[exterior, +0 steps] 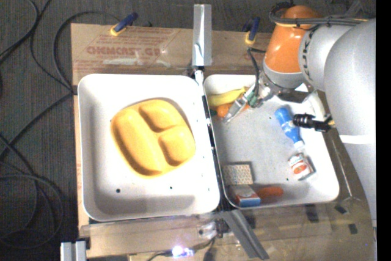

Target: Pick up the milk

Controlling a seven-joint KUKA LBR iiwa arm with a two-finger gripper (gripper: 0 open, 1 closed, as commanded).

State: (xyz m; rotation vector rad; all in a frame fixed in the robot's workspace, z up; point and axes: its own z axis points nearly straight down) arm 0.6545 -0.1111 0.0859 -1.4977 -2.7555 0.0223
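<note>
I am watching the arm (342, 64) reaching in over the right bin (327, 192), orange band showing above the wrist. The tool (237, 108) is sitting low at the bin's far left corner, angled down toward the divider between the two bins. I cannot tell how the tool is set: the tip is too small and blurred against the objects under it.

Directly at the tool tip an orange carrot-like piece (223, 110) is lying, touching or just beside it; I cannot tell which. Just beyond the tool, toward the bin's far wall, a yellow banana (223, 96) is lying along the rim.

The milk (302, 166), a small white carton with a red mark, is lying well apart from the tool, toward the near right part of the same bin. Nothing is gripping it. Between the tool and the milk, a blue bottle (286, 121) is lying tilted, closer to the arm's side.

Toward the near edge from the tool, a tan speckled sponge block (238, 173) is resting flat, with a small red and blue box (247, 196) and an orange stick-shaped item (269, 192) just beside it.

On the tool's other side, across the divider, the left bin (98, 192) is holding a yellow sectioned tray (153, 136). Both bins are resting on the surface (134, 52).
</note>
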